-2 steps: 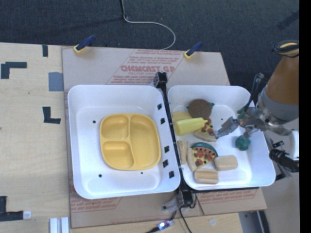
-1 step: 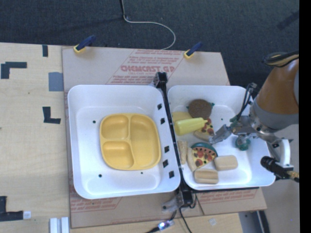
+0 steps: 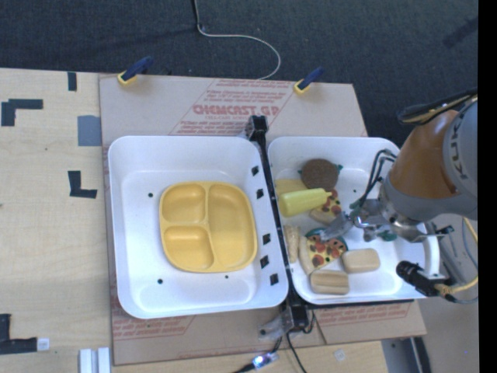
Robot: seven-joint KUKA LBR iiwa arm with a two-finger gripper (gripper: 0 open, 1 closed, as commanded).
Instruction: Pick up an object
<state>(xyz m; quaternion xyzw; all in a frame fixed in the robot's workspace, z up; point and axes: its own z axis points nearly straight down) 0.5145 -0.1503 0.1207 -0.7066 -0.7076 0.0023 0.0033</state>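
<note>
My gripper [image 3: 344,225] reaches down into the right bin [image 3: 365,148] from the right, amid the toy food. Just left of and below it lies a pizza slice [image 3: 325,249]. A yellow cylinder [image 3: 304,201] lies to its upper left, with a small pizza piece [image 3: 331,207] beside it. A brown round item [image 3: 317,173] sits at the back of the bin. Two tan blocks [image 3: 361,261] [image 3: 330,283] lie near the front wall. Whether anything is in the gripper is hidden by the wrist.
The left bin [image 3: 132,208] holds a yellow divided plate [image 3: 208,226]. A black divider clip [image 3: 257,127] stands between the bins. The grey and orange arm [image 3: 427,173] covers the right bin's right side. Cardboard lies under both bins.
</note>
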